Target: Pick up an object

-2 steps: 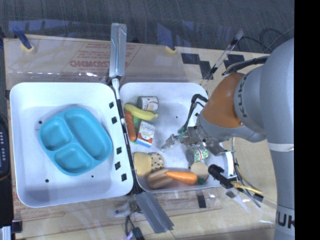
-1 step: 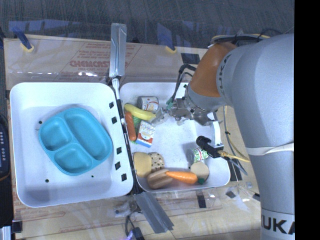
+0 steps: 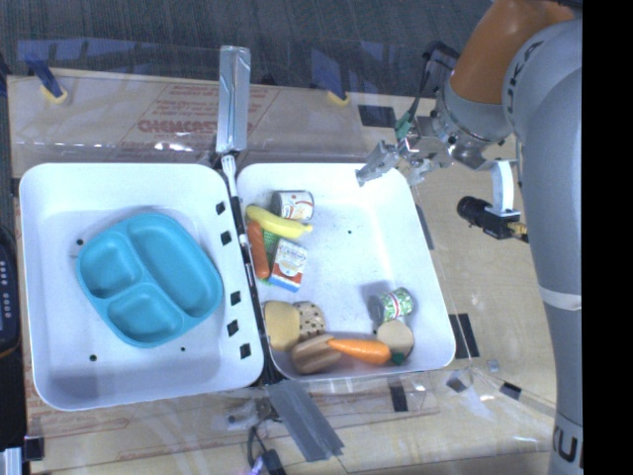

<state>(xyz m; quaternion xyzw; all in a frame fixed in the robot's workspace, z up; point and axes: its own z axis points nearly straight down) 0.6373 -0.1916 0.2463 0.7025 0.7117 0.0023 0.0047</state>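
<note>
A bench (image 3: pixel 129 107) under a clear plastic sheet with red lettering bears two shallow white plastic bins set side by side, their shared rims meeting under a strip of grey tape (image 3: pixel 233 97), and dark ribbed flooring (image 3: pixel 148 8) runs beyond the far edge. The grey arm (image 3: pixel 554 206) with its orange band (image 3: pixel 495 47) comes in from the right, and its two-finger gripper (image 3: pixel 381 166) hangs over the far right corner of the right bin (image 3: pixel 420 265); the fingers are small and blurred against the rim, so I cannot tell how they stand, and nothing is seen between them. All the loose items lie nearer the camera and to the left of the gripper. Closest to it are a small tin can with a red and white label (image 3: pixel 294 205) and a yellow toy banana (image 3: pixel 277 223), touching each other, with an orange toy carrot (image 3: pixel 258 250) and a white and red carton (image 3: pixel 289 264) just beneath. Farther down lie a green-labelled can (image 3: pixel 394 305), a pale round piece (image 3: pixel 396 338), a second orange carrot (image 3: pixel 360 348), a brown sausage-like roll (image 3: pixel 313 355), a speckled biscuit (image 3: pixel 310 319) and a tan bread-like piece (image 3: pixel 280 323), crowded along the near wall. That makes two cans, two carrots and one of each other thing. Well to the gripper's left, the left bin (image 3: pixel 40 285) holds one blue plastic tray with three compartments (image 3: pixel 148 277).
</note>
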